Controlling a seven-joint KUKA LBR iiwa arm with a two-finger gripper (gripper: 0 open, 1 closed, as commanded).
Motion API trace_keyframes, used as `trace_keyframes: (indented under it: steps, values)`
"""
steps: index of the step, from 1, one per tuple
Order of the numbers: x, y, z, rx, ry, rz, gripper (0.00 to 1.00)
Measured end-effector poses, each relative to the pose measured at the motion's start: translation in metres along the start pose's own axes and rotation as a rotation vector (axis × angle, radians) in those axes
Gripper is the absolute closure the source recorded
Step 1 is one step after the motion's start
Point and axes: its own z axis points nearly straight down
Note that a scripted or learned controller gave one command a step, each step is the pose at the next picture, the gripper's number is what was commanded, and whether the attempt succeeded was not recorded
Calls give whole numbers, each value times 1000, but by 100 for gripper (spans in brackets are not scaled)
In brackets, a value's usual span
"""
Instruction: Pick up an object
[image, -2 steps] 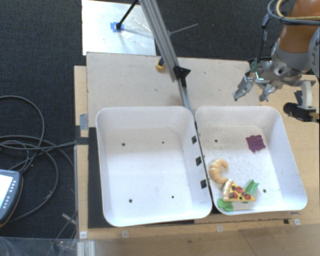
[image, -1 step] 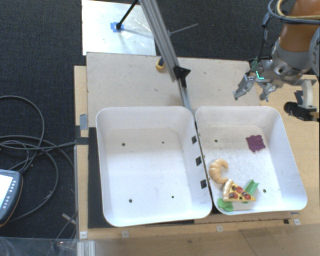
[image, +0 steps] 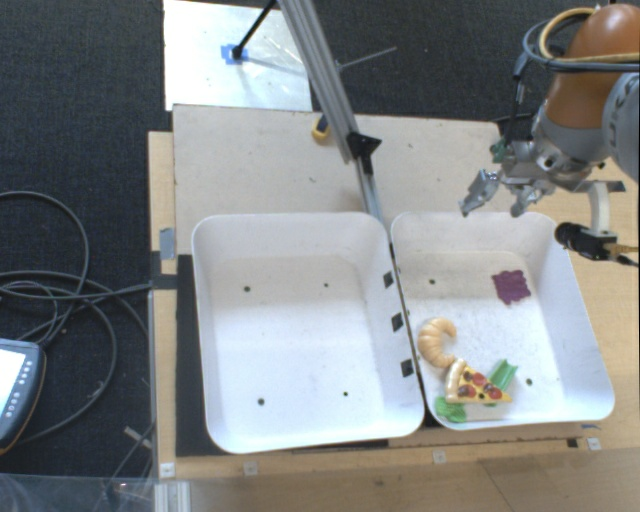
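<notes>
The gripper (image: 497, 196) is seen spread and unloaded at the upper right of the frame, above the right bin's (image: 580, 300) far rim. Below it in that bin are found a purple piece (image: 511, 286), then a croissant (image: 437, 340) and a pizza slice (image: 478, 386) toward the lower edge. The arm is cut off by the frame's right edge.

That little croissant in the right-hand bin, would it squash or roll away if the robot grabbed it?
The croissant looks like a glossy moulded toy, so probably stiff and light. Its curved shape should rock rather than roll. The smooth surface might slip.
</notes>
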Motion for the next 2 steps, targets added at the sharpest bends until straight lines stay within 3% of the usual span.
trace_keyframes:
  steps: [2]
  values:
    - [-6, 11, 118, 5, 1, -2, 0]
